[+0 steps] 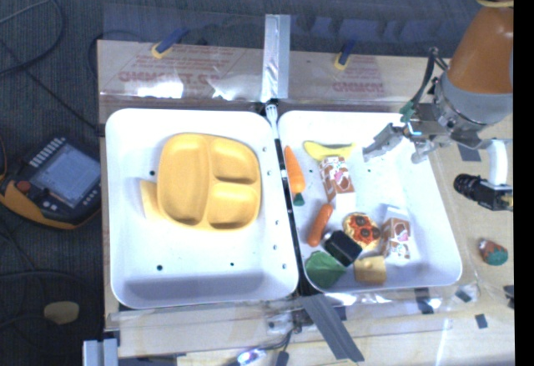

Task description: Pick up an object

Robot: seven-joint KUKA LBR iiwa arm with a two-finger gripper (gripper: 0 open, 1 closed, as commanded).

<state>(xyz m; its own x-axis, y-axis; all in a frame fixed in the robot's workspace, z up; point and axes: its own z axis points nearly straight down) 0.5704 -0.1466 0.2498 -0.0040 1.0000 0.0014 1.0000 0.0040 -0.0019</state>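
My gripper [399,146] hangs over the back right part of the right bin [442,214], its two fingers spread open with nothing between them. Below and left of it lie a yellow banana [327,149], a red-and-white carton [336,176] and two orange carrots, one [293,170] by the bin's left wall and one [319,223] in the middle. Nearer the front sit a round pizza-like toy [361,227], a small carton [396,238], a black block [342,248], a green piece [324,268] and a tan piece [370,270].
The left bin [133,273] holds a yellow divided plate [207,179]. A grey tape strip [276,56] runs above the divide between the bins. A handheld controller [58,177] lies on the floor at left. Small items [492,252] sit on the bench at right.
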